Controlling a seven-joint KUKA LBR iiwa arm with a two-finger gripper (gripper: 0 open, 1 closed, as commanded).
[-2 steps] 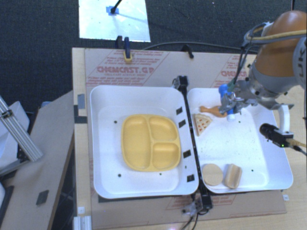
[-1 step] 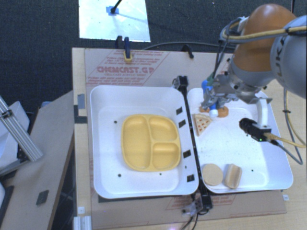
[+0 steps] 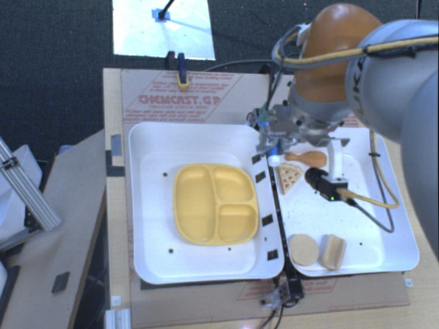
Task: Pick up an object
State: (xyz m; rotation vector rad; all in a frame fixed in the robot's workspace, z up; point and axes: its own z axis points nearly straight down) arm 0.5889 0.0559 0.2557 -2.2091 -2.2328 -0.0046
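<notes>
My gripper [image 3: 273, 149] hangs over the upper left corner of the right bin [image 3: 384, 252], close to the divider between the bins. Just to its right lies a brown drumstick [image 3: 309, 158]. A pizza slice [image 3: 288, 177] lies right below the gripper. Near the bin's front edge sit a round tan biscuit [image 3: 304, 249] and a bread piece [image 3: 333, 251]. The arm's orange band and grey body cover the back of the right bin.
The left bin [image 3: 151, 149] holds a yellow divided plate [image 3: 214, 203]. A black connector with a cable [image 3: 326, 185] hangs from the arm over the middle of the right bin. A blue-and-yellow clamp [image 3: 181, 70] sits on the cardboard behind the bins.
</notes>
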